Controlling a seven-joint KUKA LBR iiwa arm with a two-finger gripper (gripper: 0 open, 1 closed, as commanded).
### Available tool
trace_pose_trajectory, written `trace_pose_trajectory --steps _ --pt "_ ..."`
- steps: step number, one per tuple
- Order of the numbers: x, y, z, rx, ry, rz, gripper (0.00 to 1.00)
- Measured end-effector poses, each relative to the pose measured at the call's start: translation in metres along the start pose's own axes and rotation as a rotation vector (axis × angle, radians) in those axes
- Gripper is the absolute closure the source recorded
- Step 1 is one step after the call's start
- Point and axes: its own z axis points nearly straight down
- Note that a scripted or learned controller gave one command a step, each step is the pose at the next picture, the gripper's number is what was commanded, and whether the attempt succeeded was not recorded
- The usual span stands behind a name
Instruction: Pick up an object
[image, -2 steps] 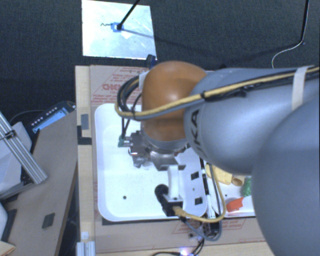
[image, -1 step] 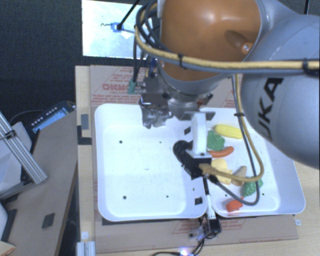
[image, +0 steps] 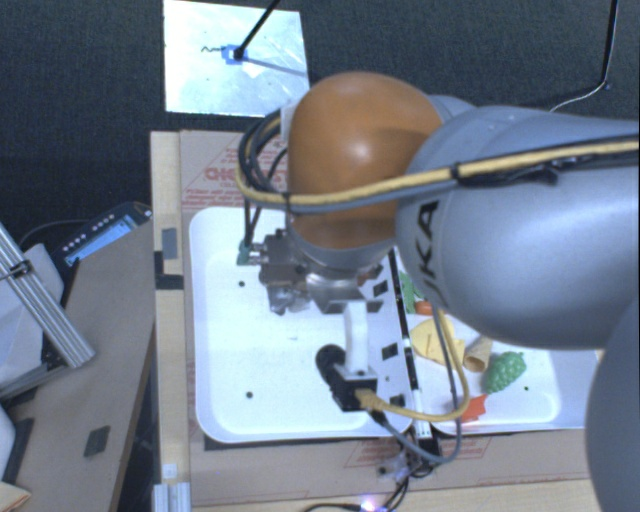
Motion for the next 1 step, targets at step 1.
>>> trace_pose_trajectory --steps 1 --pt "0.0001 0.0052 0.0482 -0.004 0.002 0.0 1.0"
